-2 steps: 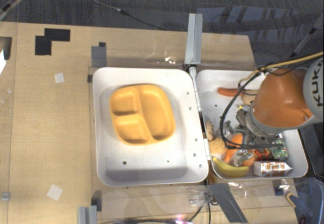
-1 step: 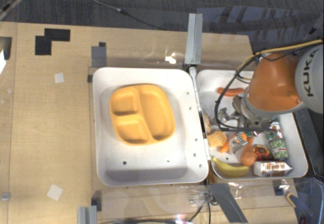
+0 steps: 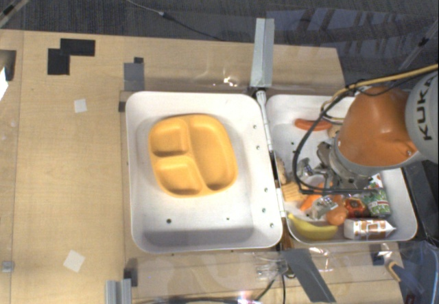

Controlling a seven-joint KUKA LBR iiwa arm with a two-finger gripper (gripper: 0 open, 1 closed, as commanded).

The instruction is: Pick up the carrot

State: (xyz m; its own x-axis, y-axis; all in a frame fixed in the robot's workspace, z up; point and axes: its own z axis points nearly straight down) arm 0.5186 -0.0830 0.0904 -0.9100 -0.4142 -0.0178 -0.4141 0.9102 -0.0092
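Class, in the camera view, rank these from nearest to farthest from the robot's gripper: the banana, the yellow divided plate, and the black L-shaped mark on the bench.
1. Banana: in the right bin, just below-left of the gripper.
2. Yellow divided plate: in the left bin, across the divider.
3. Black L-shaped mark: on the bench's far upper-left corner.

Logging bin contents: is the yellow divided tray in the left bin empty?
Empty. The yellow tray lies flat in the left bin, and all three compartments show bare plastic.
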